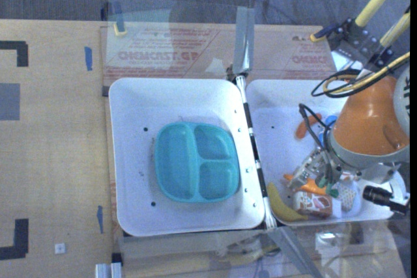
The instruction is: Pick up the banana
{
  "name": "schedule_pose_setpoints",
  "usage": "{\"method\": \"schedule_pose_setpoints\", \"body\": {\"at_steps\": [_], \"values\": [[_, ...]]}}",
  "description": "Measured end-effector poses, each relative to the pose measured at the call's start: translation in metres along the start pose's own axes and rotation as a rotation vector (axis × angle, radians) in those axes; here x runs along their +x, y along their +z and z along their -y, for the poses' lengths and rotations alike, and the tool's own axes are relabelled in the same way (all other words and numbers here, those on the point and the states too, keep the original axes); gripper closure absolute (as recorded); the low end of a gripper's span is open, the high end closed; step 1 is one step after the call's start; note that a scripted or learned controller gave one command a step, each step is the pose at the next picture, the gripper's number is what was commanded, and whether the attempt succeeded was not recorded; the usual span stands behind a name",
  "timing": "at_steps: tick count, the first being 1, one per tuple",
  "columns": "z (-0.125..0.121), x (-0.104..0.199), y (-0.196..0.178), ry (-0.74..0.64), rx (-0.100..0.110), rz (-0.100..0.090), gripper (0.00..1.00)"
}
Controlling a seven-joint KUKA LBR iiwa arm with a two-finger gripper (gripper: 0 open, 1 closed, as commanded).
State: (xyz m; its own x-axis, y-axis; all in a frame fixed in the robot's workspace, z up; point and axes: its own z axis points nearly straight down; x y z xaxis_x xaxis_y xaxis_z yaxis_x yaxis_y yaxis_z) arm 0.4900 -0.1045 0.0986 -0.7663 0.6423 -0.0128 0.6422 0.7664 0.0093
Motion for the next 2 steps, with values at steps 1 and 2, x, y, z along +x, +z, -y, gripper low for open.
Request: {"method": "schedule_pose_setpoints", "body": {"at_steps": [1,2], "values": [[0.0005,0.0093,0.0107,-0.005,0.003,0.0,1.0],[-0.0018,0.0114,0.011,0.178,0.003,0.0,1.0]]}}
